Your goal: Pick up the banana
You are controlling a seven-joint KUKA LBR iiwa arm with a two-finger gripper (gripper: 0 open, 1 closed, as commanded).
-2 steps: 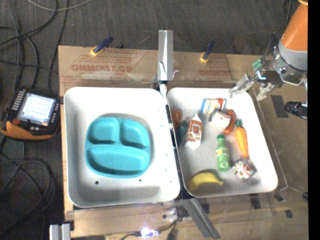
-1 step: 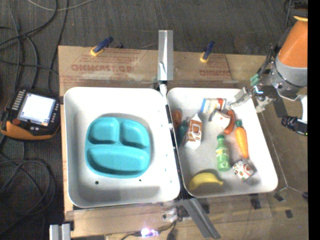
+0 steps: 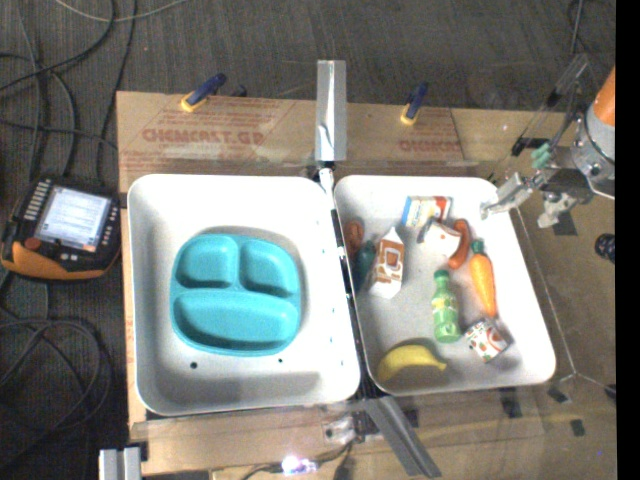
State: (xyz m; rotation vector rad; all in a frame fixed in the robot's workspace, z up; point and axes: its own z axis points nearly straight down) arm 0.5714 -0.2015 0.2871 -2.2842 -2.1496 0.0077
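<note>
Here, in the camera view, the banana (image 3: 410, 360) lies in the right bin (image 3: 530, 363), close to its near edge and toward its near-left corner, curved with its ends pointing up toward the bin's middle. Nothing touches it from above.

The gripper (image 3: 527, 194) sits at the far-right corner of the same bin, just outside its rim, on the grey arm (image 3: 590, 158) that comes in from the right. Whether its fingers are spread or closed cannot be told from this angle, and nothing is seen between them. It is well apart from the banana, which lies toward the opposite corner of the bin.

Other things share the right bin. A green bottle (image 3: 445, 306) stands or lies near the middle, just beyond the banana. A carrot (image 3: 484, 280) lies beside it toward the right wall. A small carton (image 3: 488, 340) rests near the right wall, beside the banana's right end. A white and brown carton (image 3: 388, 262) lies left of centre, and another small box (image 3: 425, 211) sits near the far edge.

The left bin (image 3: 150, 298) holds a blue divided plate (image 3: 238, 293) at its middle. Off the bench's left edge, an orange-rimmed pendant (image 3: 62, 226) rests on the floor.
</note>
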